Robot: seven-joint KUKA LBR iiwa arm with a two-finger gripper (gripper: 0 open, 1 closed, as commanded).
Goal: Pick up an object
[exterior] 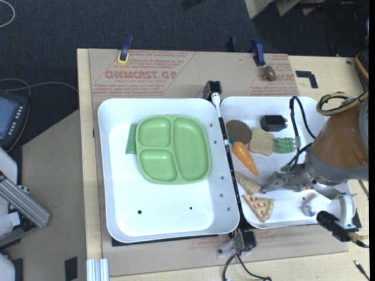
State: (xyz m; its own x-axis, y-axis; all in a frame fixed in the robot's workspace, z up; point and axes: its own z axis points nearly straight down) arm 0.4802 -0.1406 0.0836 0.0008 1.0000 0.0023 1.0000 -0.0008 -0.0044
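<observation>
Below my dull grey metal wrist with its glossy orange band [343,136], both bins [117,157] look like smooth white plastic with a soft sheen, the green divided plate [174,148] is matt plastic, and the bench [94,86] is bare board under printed brown paper.

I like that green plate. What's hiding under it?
A flat darker-green thing pokes out beneath the light-green divided plastic plate, on the left white bin. The rest is covered.
</observation>
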